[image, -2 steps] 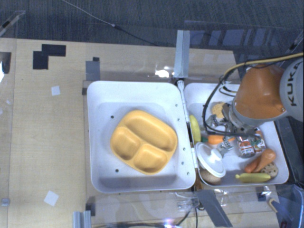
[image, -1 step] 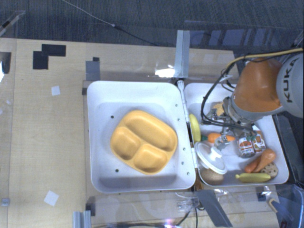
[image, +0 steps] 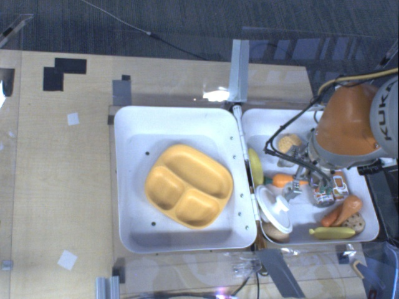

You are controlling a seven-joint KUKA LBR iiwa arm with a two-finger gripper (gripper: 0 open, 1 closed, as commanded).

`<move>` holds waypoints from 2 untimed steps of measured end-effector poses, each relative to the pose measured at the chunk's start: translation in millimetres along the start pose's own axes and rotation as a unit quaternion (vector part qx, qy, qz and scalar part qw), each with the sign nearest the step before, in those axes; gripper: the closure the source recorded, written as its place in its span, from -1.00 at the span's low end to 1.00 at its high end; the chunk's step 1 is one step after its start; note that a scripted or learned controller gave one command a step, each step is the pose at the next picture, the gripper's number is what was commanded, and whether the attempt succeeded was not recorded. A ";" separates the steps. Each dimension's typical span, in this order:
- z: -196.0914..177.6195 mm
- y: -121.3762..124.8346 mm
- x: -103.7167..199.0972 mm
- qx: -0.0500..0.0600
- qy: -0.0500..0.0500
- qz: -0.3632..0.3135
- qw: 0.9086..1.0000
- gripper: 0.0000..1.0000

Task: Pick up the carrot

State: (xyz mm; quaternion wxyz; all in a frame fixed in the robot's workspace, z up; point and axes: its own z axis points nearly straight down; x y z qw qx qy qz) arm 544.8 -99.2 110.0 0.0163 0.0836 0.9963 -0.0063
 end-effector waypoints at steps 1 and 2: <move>13.1 3.2 7.2 0.000 -0.007 0.055 0.998 -1.00; 20.7 14.3 -13.8 -0.004 0.010 0.018 1.000 -1.00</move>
